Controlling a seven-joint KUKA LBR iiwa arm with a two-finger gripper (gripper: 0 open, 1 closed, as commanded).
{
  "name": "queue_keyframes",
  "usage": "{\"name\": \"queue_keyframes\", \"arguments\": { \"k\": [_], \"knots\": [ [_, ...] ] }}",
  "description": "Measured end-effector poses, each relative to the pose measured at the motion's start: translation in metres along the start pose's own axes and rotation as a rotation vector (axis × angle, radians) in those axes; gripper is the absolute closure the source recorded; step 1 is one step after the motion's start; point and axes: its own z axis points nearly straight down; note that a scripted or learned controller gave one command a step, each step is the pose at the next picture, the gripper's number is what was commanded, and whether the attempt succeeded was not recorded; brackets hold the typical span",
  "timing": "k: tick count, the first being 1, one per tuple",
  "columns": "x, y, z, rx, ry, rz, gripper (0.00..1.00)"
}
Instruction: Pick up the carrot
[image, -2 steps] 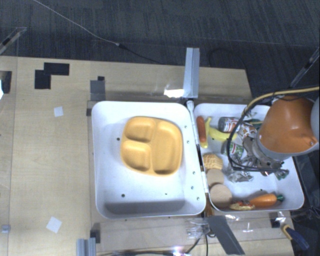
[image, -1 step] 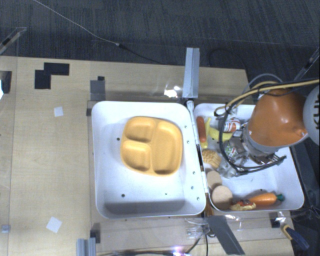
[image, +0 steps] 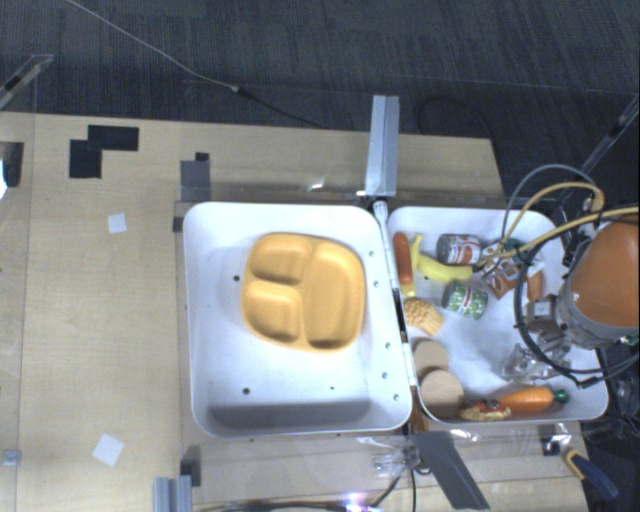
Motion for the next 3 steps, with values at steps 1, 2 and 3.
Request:
{"name": "queue_keyframes", "arguments": {
  "k": [1, 2, 3],
  "knots": [
    [-0.059, 0.022, -0.001, 0.003, -0.003, -0.204, 1.0],
    [-0.015, 0.009, 0.0, 0.0, -0.007, -0.421, 1.0],
    [-0.018, 0.013, -0.016, -0.009, -0.009, -0.639, 1.0]
  ]
}}
